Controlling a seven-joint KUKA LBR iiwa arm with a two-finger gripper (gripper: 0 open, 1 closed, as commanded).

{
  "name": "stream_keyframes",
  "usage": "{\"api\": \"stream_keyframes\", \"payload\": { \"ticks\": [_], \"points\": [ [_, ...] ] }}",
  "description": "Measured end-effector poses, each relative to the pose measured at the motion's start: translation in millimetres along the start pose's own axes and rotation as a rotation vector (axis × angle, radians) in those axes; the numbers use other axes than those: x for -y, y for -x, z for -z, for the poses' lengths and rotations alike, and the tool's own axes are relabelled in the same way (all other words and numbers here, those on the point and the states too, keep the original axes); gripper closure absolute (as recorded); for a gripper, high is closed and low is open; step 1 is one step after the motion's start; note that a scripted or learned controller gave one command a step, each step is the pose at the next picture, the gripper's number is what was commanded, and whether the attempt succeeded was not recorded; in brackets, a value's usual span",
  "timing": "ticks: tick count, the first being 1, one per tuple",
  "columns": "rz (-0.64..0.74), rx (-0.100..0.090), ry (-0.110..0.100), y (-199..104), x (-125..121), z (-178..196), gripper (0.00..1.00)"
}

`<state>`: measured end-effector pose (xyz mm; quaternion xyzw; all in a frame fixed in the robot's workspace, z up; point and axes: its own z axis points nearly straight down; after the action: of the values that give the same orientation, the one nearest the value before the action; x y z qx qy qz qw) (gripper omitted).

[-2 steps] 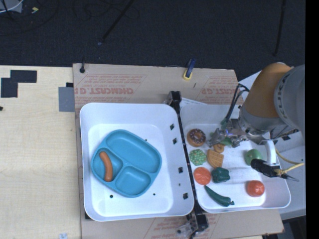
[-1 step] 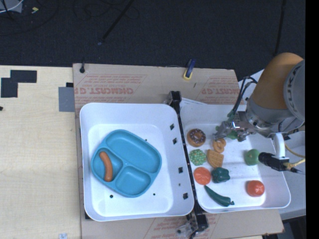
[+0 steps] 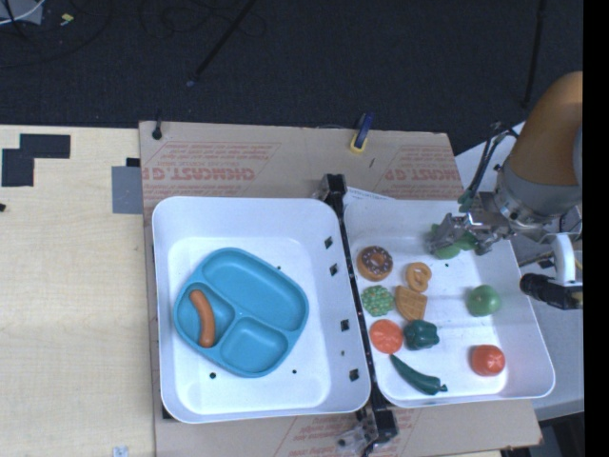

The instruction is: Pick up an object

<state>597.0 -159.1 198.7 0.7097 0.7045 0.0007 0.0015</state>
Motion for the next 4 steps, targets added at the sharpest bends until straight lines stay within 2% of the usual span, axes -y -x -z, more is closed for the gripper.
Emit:
{"api": "stream_keyframes", "payload": {
  "ticks": [1,3,4],
  "points": [
    [0.005,-0.001,-0.001,1,-1,31,1.00],
    [0.010,-0.003,-0.009,-96,45,11,1.00],
    [0.012,-0.004,-0.008,-152,63,23,1.00]
  ]
}}
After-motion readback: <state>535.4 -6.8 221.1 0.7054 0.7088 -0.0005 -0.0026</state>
